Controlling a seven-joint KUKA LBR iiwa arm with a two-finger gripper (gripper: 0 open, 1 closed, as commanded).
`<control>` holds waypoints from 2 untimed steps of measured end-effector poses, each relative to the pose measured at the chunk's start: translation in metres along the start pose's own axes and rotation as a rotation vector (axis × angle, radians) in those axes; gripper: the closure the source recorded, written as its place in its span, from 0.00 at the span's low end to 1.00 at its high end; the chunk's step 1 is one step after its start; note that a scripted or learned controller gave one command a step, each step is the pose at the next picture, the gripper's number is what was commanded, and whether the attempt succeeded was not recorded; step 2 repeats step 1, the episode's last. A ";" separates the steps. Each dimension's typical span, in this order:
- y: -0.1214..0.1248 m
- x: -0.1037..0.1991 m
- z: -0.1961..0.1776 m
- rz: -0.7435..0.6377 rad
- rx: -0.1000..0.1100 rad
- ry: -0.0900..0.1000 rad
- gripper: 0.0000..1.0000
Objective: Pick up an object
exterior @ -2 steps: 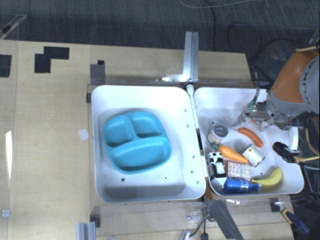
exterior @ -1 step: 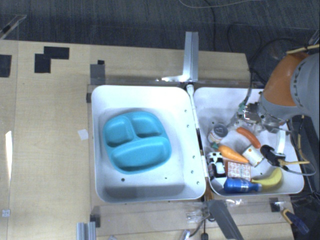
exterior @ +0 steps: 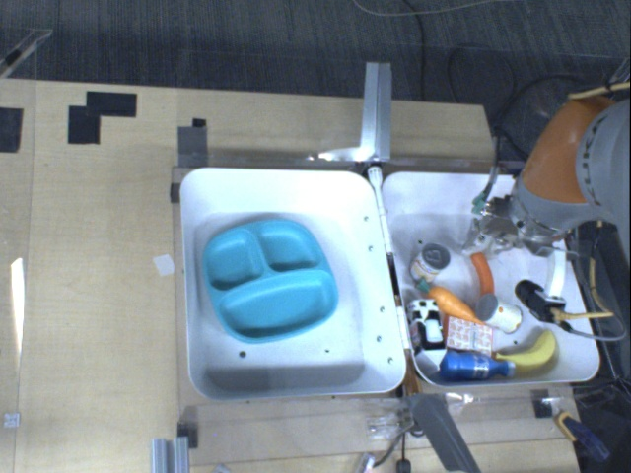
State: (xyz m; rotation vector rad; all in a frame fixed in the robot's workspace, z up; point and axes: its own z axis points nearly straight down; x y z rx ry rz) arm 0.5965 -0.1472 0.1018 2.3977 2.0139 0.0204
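My gripper (exterior: 486,238) hangs over the upper middle of the right bin (exterior: 434,200), reaching in from the right. Just below it lies a reddish-orange sausage-shaped piece (exterior: 482,274); I cannot tell whether the two touch. To its left stands a small round can (exterior: 432,260). An orange carrot (exterior: 455,304) lies slantwise further down. Along the bin's front edge sit a black-and-white toy (exterior: 425,314), a red-and-white box (exterior: 469,336), a white cup (exterior: 507,315), a blue bottle (exterior: 471,367) and a yellow banana (exterior: 533,353).
The left bin (exterior: 207,363) holds a blue divided plate (exterior: 268,277). A metal divider (exterior: 390,264) runs between the two bins. The right bin's objects crowd its lower half, while its upper left part shows bare white floor.
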 end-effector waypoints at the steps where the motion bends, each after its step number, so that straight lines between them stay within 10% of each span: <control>1: -0.042 0.078 -0.144 -0.018 0.010 -0.002 1.00; 2: -0.042 0.078 -0.144 -0.018 0.010 -0.002 1.00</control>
